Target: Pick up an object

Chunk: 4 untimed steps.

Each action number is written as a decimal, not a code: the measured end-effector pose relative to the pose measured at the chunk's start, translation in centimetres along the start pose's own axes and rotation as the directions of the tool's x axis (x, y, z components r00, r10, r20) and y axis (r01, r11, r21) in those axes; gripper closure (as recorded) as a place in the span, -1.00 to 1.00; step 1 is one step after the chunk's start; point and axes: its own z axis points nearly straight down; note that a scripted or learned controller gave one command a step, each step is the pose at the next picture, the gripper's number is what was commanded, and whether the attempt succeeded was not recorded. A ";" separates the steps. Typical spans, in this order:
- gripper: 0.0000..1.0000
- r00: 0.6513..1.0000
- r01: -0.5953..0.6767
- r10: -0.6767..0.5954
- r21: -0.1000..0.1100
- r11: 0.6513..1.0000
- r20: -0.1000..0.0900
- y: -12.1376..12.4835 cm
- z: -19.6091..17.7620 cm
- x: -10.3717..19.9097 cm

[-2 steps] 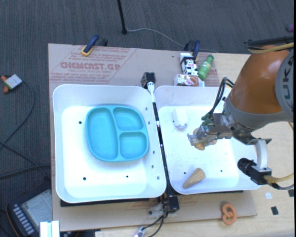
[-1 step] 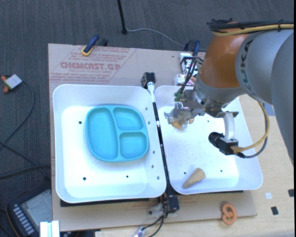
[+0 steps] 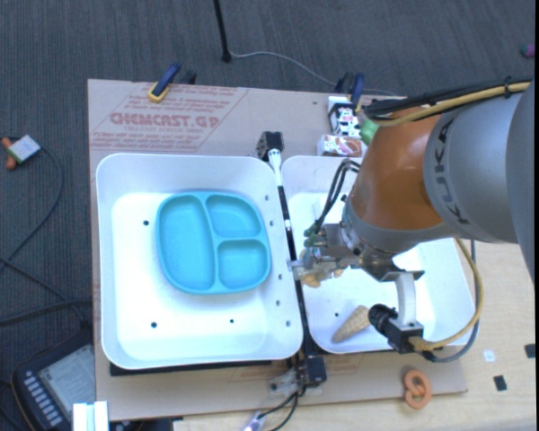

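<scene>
Reaching in from the right, the arm (image 3: 431, 178) hangs over the right bin (image 3: 449, 326), its gripper (image 3: 316, 268) low at the bin's left wall; whether it is open or closed cannot be told. A tan cone-shaped object (image 3: 349, 325) lies nearer, just right of the gripper. The left bin (image 3: 126, 330) holds a blue divided plate (image 3: 213, 241).

1. The arm (image 3: 449, 173) covers much of the right bin (image 3: 449, 330), hiding what lies beneath it.
2. The gripper (image 3: 316, 268) is too cluttered to read.
3. A small tan thing (image 3: 313, 279) beside it cannot be identified.
4. The arm's upper part runs off the right edge.
</scene>
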 end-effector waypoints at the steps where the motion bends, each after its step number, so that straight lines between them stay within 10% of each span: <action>1: 1.00 1.000 0.000 0.000 0.000 1.000 0.000 0.1 -1.0 0.0; 3: 1.00 1.000 0.001 -0.001 0.001 1.000 -0.001 0.1 -2.8 0.0; 4: 1.00 1.000 -0.001 0.001 -0.002 1.000 0.002 7.1 1.5 -3.1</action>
